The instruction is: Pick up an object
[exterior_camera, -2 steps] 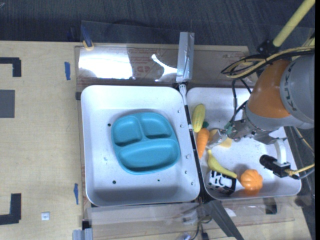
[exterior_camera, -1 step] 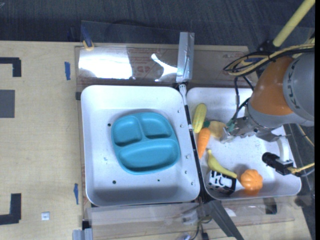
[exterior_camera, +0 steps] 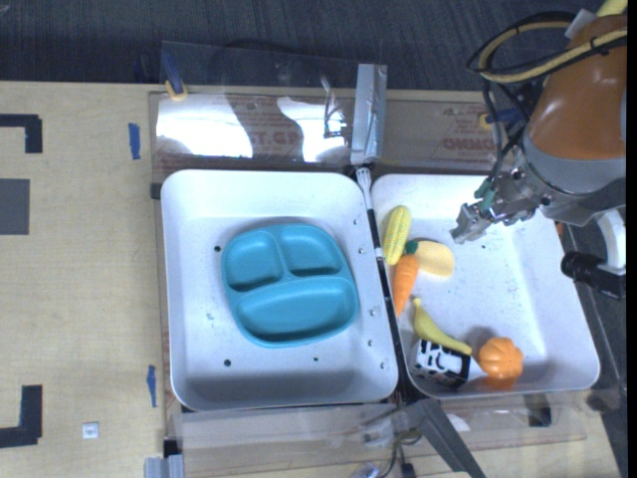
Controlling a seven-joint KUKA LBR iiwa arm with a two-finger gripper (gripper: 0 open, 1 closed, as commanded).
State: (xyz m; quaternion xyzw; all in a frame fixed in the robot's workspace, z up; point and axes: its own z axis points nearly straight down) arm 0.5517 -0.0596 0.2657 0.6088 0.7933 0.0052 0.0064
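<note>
Toy foods crowd the left side of the right white bin [exterior_camera: 557,297]: a yellow corn cob [exterior_camera: 396,230], an orange carrot [exterior_camera: 403,281], a pale yellow wedge [exterior_camera: 434,258], a yellow banana [exterior_camera: 438,330] and an orange pumpkin [exterior_camera: 500,358]. The hand [exterior_camera: 476,217] hangs above this bin, right of the corn cob, holding nothing; I cannot tell how it is set. A blue divided plastic plate [exterior_camera: 289,282] lies in the left white bin [exterior_camera: 199,207].

My counter [exterior_camera: 80,267] is pale wood, marked with black angle shapes and short strips of blue tape along its left part. Two shallow white bins sit directly on it, side by side and touching along a shared edge. The left bin [exterior_camera: 189,207] holds a blue divided plate [exterior_camera: 289,282]. The right bin [exterior_camera: 542,297] holds an ear of corn [exterior_camera: 396,231], a carrot [exterior_camera: 403,282], a banana [exterior_camera: 438,329] and a small orange pumpkin [exterior_camera: 501,358].
</note>
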